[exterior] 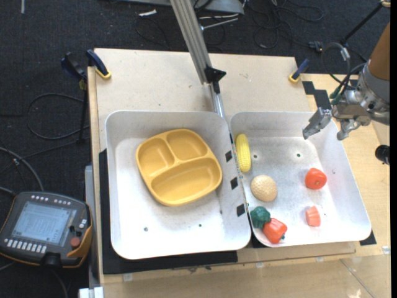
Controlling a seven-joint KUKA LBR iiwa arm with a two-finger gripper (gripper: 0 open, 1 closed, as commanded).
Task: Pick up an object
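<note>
- No brand, label or legible writing shows on anything in view.
- Teach pendant [43,228] lies on the floor, left of the left bin [124,228].
- Yellow divided plate [178,166] rests in the left bin.
- In the right bin [347,225]: green-topped red vegetable [270,225] at the near edge, small orange piece [312,216], tan ball [263,188], red tomato [315,178], corn cob [243,152] by the divider.
- Gripper [327,128] hovers over that bin's far right rim, fingers spread, nothing between them.

Grey metal wrist under an orange band, with 2 slim grey fingers [317,122] and black cables.
</note>
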